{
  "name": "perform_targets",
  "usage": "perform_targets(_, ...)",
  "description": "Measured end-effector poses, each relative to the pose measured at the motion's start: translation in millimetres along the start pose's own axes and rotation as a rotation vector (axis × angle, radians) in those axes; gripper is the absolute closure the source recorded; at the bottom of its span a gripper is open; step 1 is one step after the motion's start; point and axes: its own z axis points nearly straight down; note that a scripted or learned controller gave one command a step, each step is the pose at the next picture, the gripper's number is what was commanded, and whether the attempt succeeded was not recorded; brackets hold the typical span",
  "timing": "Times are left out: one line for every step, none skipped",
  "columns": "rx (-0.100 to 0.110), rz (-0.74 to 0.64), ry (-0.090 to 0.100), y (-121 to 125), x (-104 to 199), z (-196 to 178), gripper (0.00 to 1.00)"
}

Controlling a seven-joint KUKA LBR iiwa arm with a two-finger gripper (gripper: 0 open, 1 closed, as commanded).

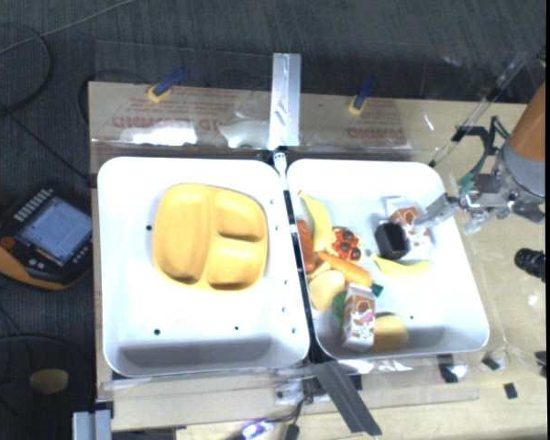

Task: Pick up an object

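Yellow plastic fills the middle of the left bin (119,337): a divided tray (209,235) lying flat. The right bin (458,333) holds a jumble of toy food. A banana (317,220) lies along its left wall, an orange carrot (341,266) just beside it, and a small juice carton (358,316) stands near the front edge against a yellowish block (390,331). Toward the bin's right side a black object (390,239) touches a small orange-and-white carton (410,224), with another banana (403,265) just below them. The arm (522,159) reaches in over the bench's right edge; its gripper (440,209) hangs by the small carton, and how far open it is cannot be told
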Motion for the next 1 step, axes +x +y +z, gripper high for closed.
perform_targets(-0.001,-0.026,0.004,56.6,11.5,112.1,0.00)
